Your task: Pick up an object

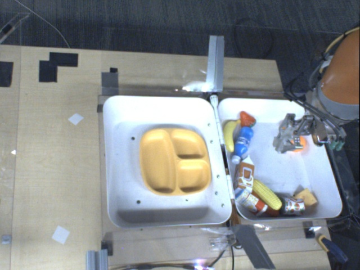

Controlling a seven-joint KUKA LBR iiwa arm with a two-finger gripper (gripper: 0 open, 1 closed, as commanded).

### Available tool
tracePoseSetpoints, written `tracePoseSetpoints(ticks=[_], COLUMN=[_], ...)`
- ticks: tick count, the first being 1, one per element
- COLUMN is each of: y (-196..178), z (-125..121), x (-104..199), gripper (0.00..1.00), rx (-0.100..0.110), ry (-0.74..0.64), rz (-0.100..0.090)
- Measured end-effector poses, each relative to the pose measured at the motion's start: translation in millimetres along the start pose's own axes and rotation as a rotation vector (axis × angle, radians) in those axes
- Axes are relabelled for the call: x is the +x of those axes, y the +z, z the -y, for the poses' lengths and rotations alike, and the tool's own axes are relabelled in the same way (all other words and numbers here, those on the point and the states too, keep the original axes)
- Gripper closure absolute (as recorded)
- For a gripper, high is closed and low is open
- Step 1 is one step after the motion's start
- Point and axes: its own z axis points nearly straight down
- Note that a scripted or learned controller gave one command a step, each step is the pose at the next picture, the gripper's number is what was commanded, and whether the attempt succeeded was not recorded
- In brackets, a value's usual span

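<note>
1. Objects for picking lie in the right bin [332,167]: a blue bottle [242,142], banana [229,135] and corn cob [266,194] along its left wall.
2. Jaws [289,142] hang over bare floor, right of the bottle; their state I cannot tell.
3. No label is readable.

Light wooden bench [50,167] carries two shallow white plastic bins side by side: left bin [121,167] at nine o'clock, right bin [323,167] at three o'clock, rims touching. Black rectangular markers [56,65] sit at ten o'clock. Small pale square tags [75,118] lie on the wood at nine and seven o'clock.
</note>
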Motion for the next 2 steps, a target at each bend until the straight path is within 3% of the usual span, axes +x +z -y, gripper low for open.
tracePoseSetpoints(ticks=[1,2], y=[108.6,157.5], z=[-7.9,-2.9], x=[18.1,25.2], gripper=[0.0,0.0], rx=[0.0,-0.002], ry=[0.311,0.528], rz=[-0.006,0.006])
